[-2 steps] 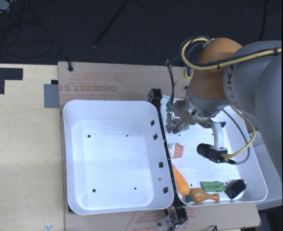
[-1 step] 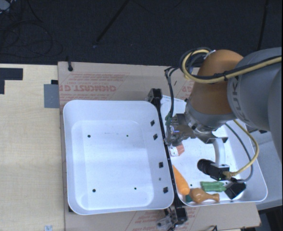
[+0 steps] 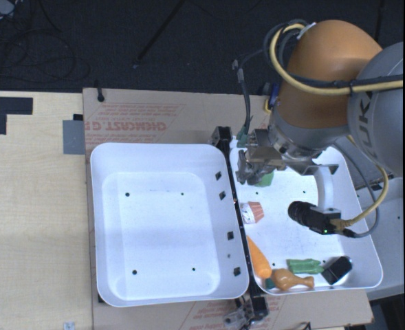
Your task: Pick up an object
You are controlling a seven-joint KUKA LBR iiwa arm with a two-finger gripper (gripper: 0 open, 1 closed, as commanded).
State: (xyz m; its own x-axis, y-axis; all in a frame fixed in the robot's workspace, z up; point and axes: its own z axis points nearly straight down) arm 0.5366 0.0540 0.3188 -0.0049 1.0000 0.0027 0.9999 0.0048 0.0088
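My gripper [image 3: 252,167] hangs low over the upper left corner of the right bin [image 3: 367,260], close to the wall between the two bins. A green object [image 3: 264,179] lies directly beneath it, mostly covered by the gripper, and I cannot tell whether they touch. Below it a small red and white object [image 3: 252,213] rests by the bin's left wall. An orange carrot-like piece [image 3: 258,256], a tan piece [image 3: 291,279], a green bar [image 3: 304,265] and a black block [image 3: 337,269] lie along the bin's near edge.
The left bin [image 3: 113,163] stands beside the right one on a cardboard sheet [image 3: 154,119]. A black cylinder [image 3: 311,216] on the arm with a cable hangs over the right bin's middle. The arm's orange band [image 3: 326,60] and grey body cover the bin's far right part.
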